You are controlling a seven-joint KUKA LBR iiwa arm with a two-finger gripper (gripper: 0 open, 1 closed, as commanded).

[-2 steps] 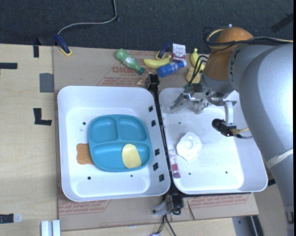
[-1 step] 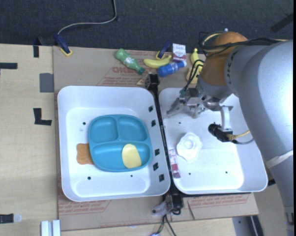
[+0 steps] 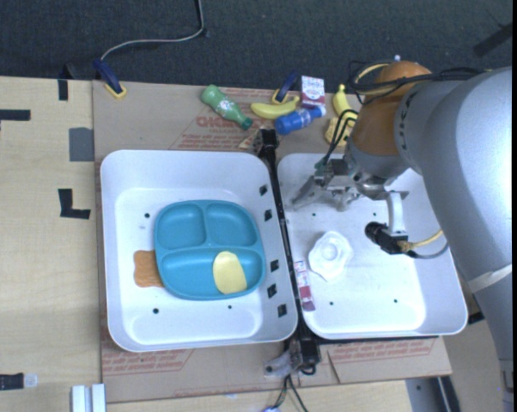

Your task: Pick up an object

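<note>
Hovering low over the far half of the right bin (image 3: 430,312), my claw (image 3: 320,189) hangs near that bin's left wall; whether it is released or clenched I cannot tell from above, and nothing shows in its grip. The nearest thing to take is the white object (image 3: 330,255), lying on the bin floor just toward the near edge from me, close to the left wall; I judge I should slide toward the near edge until I am square above it, then drop straight down, minding the wall. It looks pale, squat and rounded with a raised middle, lumpy at its rim, perhaps slippery. Beside the left wall lies a small red-and-white packet (image 3: 305,292); in the left bin (image 3: 121,316) a blue divided plate (image 3: 209,247) carries a yellow piece (image 3: 228,273).
</note>
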